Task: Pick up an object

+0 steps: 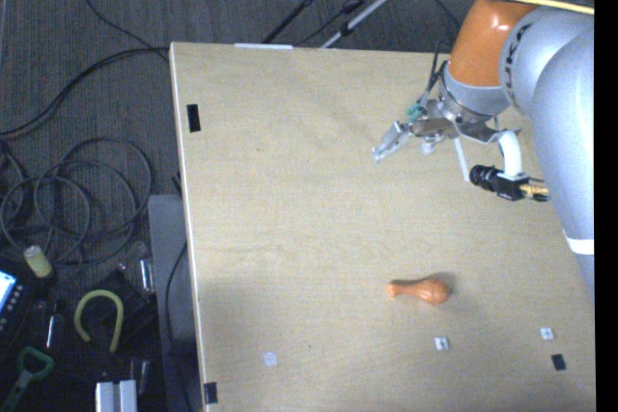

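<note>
Camera view, big to small: tan bench top (290, 236) takes most of the frame, bare wood-coloured surface, no bin walls that I can make out. Grey arm (560, 121) with its orange band (483, 39) comes in from the right and runs off the frame edge, so the upper links are cut off. Gripper (389, 145) hangs over the upper middle of the bench, pointing left; the tips are small and blurred, so I can't tell whether the claw is apart or together, and I see nothing between them. Black cylindrical fitting (497, 180) sits just below the wrist. Target candidate: the orange object (421, 290), pear- or pin-shaped with a narrow neck to the left, lying flat on the bench toward the lower right, well apart from the gripper. A few small markers (441, 343) are stuck on the bench near it, too small to read. Judgement: no pickup started, the gripper needs to travel toward the lower edge of the view and descend. Risks: rounded body could roll or squirt out if the claw closes off-centre or along the long axis; a grab at the thin neck may slip; descending too far hits the board. Height of the gripper above the surface is hard to judge from this slant.
</note>
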Tool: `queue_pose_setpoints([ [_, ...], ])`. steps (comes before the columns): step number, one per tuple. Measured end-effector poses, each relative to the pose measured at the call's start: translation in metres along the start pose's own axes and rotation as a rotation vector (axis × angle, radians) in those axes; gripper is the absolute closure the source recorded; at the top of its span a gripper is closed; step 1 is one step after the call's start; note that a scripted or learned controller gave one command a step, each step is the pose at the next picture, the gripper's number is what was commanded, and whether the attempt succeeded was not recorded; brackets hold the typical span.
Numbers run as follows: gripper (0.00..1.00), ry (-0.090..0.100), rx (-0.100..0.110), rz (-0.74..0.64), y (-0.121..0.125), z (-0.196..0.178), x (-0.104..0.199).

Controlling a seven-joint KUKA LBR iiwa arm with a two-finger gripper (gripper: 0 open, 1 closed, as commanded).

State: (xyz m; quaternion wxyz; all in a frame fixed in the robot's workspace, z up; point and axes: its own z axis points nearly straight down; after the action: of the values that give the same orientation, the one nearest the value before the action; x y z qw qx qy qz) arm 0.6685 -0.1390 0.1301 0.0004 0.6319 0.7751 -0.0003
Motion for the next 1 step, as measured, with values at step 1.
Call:
queue_pose_setpoints([
  [1,0.0,-0.001,0.002,-0.218,-0.0018,0.0466,-0.0062],
])
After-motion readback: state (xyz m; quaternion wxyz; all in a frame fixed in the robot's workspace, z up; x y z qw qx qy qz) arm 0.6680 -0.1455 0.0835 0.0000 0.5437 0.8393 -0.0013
